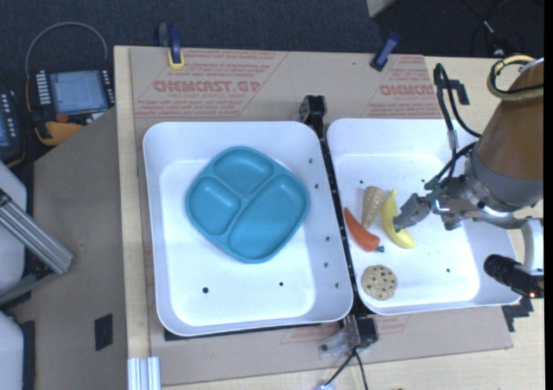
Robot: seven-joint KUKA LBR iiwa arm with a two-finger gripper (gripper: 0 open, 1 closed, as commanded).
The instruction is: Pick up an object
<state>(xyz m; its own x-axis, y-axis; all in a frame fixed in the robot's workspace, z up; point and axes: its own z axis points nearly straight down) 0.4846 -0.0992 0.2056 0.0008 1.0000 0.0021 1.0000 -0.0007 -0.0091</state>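
In the right bin (436, 146) lie a yellow banana (397, 222), a beige cone-shaped piece (373, 203), an orange-red carrot (361, 231) and a round chocolate-chip cookie (378, 281). My gripper (406, 217) reaches in from the right and hangs just over the banana's right side, its dark tips at the fruit. Nothing is lifted; every object rests on the bin floor.
The left bin (173, 276) holds a blue divided plate (248, 203). A black divider strip (333, 207) runs between the bins. Cables (449, 111) loop above the arm at the right bin's far edge.
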